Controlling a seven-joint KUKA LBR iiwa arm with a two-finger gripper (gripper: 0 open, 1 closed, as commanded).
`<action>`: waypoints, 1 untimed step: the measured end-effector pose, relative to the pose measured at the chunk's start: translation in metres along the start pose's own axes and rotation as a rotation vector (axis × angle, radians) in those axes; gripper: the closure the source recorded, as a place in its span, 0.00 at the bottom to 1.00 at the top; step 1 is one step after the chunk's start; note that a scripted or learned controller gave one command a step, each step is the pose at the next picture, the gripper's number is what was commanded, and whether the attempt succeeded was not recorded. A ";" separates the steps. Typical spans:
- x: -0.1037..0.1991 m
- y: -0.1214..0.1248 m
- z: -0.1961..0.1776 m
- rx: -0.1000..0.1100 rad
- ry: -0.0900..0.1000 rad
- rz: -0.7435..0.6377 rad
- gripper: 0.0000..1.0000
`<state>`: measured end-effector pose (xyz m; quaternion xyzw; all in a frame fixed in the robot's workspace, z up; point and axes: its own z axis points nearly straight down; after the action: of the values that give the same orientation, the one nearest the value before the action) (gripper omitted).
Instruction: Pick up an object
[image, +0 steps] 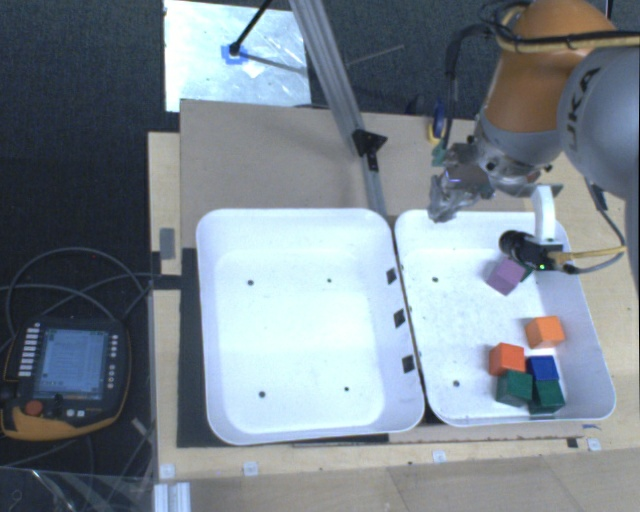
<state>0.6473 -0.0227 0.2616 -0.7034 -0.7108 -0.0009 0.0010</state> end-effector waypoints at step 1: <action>0.045 0.000 0.004 -0.001 -0.001 0.001 1.00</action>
<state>0.6465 0.0225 0.2575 -0.7037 -0.7105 -0.0011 0.0003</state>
